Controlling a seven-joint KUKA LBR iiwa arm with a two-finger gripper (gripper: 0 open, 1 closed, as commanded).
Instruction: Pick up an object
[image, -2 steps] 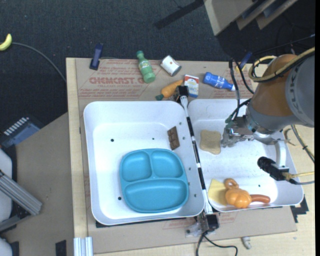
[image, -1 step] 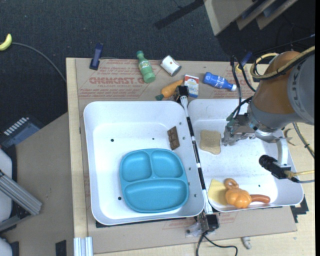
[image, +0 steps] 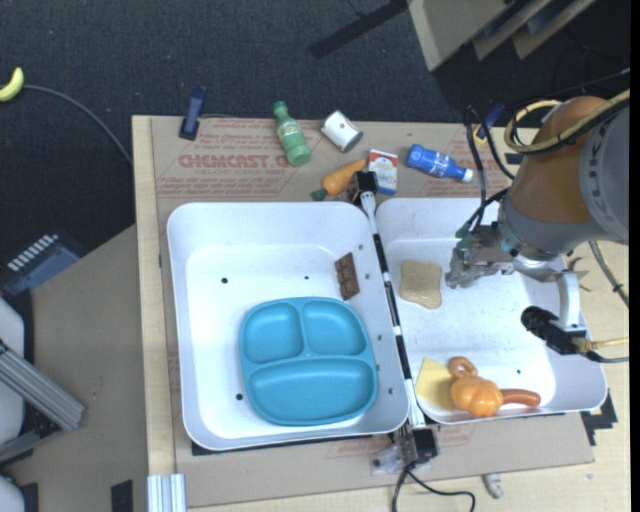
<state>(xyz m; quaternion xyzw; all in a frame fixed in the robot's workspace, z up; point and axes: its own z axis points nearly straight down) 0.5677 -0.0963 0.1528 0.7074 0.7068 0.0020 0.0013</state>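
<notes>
We count, far left of gripper (image: 462, 272): one blue tray (image: 306, 360), one brown block (image: 346, 276). Just left: one tan slice (image: 422, 283). Below: one orange toy (image: 474, 392). Gripper grasp: cannot tell.

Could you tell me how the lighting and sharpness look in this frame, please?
Camera view: even overhead light, with the white bins bright but not washed out; soft shadows lie under the blue tray and beside the gripper; the dark floor beyond the bench is underexposed; small items like the green bottle look slightly soft.
</notes>
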